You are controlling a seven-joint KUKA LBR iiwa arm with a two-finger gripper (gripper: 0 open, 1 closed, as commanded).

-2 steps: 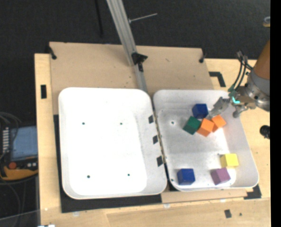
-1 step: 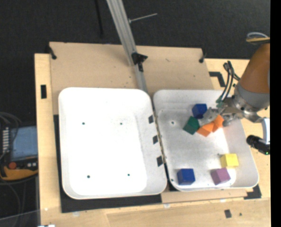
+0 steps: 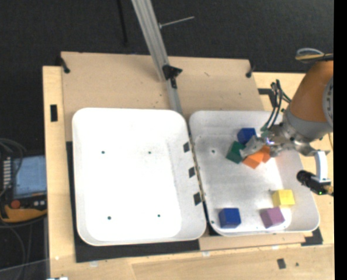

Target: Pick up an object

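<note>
Right white bin [image 3: 220,174] holds unlabelled blocks under the tool [image 3: 261,146].

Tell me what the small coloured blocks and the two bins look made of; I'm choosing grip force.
The blocks, such as the yellow block and purple block, look like matte foam or painted wood: flat, even colour, no glints. Which one, the view leaves open. The right bin and left bin look like smooth white moulded plastic, with rounded corners and a faint sheen.
</note>
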